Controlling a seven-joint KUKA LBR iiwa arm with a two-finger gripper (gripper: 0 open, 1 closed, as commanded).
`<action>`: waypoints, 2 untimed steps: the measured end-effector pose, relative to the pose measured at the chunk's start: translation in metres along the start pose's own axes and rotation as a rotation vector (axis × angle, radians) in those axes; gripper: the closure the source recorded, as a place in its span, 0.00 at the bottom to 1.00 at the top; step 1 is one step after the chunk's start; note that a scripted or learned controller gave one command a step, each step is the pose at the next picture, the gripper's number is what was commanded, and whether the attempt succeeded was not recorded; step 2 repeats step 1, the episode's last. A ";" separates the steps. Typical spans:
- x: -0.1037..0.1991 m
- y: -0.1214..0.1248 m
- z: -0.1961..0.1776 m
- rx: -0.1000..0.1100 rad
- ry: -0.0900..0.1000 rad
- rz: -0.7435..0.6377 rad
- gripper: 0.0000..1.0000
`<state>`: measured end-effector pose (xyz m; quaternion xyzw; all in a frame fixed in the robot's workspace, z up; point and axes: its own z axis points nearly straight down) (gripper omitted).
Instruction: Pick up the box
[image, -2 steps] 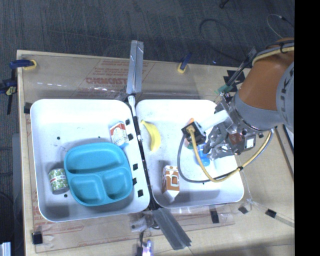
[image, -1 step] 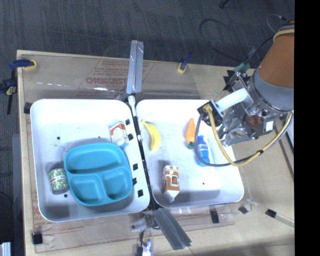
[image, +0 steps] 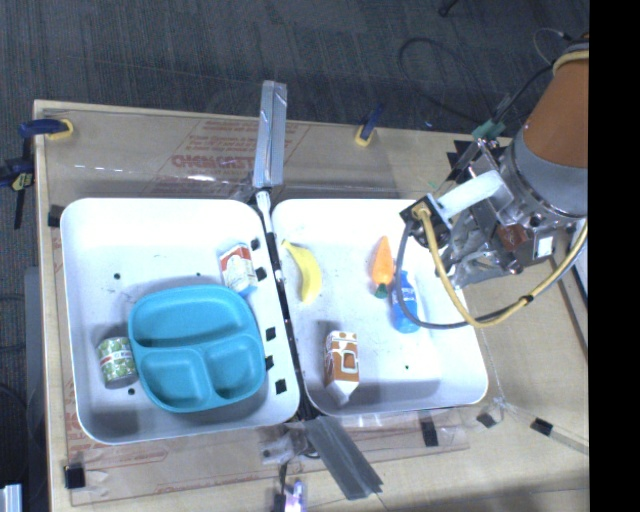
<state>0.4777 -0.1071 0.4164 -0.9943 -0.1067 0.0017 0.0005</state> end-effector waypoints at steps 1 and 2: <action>0.001 0.000 -0.010 0.000 -0.003 -0.007 1.00; 0.001 0.000 -0.010 0.000 -0.003 -0.007 1.00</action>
